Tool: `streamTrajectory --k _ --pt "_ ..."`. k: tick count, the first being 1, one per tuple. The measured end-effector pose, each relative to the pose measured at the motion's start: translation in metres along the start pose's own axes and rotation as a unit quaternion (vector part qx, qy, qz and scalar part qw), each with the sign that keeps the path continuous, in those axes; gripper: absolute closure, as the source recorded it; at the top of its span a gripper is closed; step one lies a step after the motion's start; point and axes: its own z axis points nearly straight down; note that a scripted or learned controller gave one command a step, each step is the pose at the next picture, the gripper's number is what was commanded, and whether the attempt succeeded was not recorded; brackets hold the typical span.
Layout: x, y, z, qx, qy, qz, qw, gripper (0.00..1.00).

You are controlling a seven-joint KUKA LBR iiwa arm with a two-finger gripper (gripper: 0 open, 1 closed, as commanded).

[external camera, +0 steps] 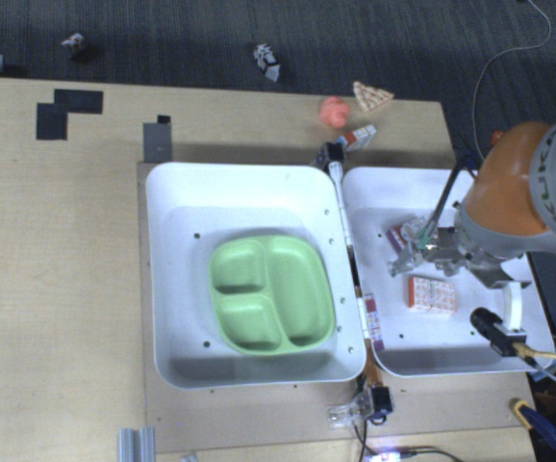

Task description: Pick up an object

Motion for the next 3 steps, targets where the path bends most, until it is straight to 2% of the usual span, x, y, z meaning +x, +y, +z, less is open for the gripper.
streamTrajectory --k 1,2,3 --pt "0.011 -0.037 0.032 0.006 0.000 0.003 1.0000 0.00" --pt "0.010 -0.034 0.020 0.002 -0.001 0.003 1.0000 1.00" --pt "0.010 -0.034 0.020 0.002 -0.001 0.002 1.0000 0.00"
